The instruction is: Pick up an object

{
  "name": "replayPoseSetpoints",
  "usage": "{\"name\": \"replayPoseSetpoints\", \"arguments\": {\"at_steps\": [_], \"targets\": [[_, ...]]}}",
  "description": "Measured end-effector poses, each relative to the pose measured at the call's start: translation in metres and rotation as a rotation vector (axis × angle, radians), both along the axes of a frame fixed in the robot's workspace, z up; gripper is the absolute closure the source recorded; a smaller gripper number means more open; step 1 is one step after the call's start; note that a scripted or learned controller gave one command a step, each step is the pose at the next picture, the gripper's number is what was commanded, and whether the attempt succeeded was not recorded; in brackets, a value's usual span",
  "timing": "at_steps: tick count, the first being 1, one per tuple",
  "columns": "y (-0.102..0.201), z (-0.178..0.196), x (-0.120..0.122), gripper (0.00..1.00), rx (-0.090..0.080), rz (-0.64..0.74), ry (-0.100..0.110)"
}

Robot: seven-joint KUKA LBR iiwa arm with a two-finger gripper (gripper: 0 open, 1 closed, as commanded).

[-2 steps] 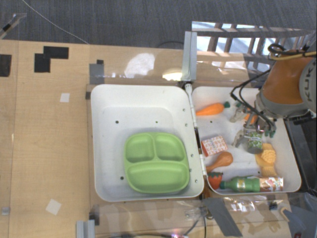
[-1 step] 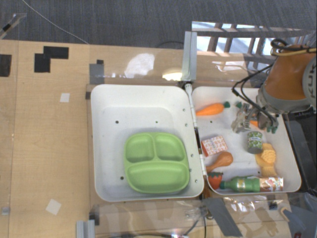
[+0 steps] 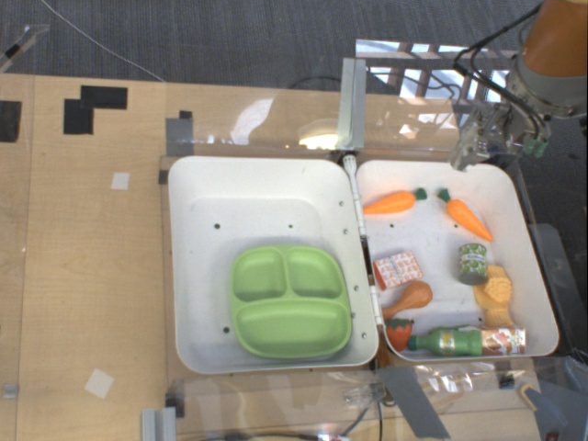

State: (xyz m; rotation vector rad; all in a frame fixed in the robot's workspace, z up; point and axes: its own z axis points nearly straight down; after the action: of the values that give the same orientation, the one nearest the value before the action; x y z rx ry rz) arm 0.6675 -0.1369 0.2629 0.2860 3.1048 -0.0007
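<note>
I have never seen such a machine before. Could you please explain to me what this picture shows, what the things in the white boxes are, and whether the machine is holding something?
The picture comes from one camera fixed above a workbench, looking down at a slant. The grey and orange shape at the top right is a robot arm; its gripper hangs over the far edge of the right bin. I see nothing held in it.

The left bin holds a green divided plate. The right bin holds toy food: two carrots, a small red and white box, a drumstick, a green can, a yellow piece that I cannot identify, and a bottle lying on its side. The robot's job is to pick up one object.
</note>
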Motion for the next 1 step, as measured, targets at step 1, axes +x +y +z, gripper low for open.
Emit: {"name": "replayPoseSetpoints", "arguments": {"at_steps": [1], "targets": [[-0.0006,-0.0058,-0.0019,0.00,0.001,-0.001,0.011]]}}
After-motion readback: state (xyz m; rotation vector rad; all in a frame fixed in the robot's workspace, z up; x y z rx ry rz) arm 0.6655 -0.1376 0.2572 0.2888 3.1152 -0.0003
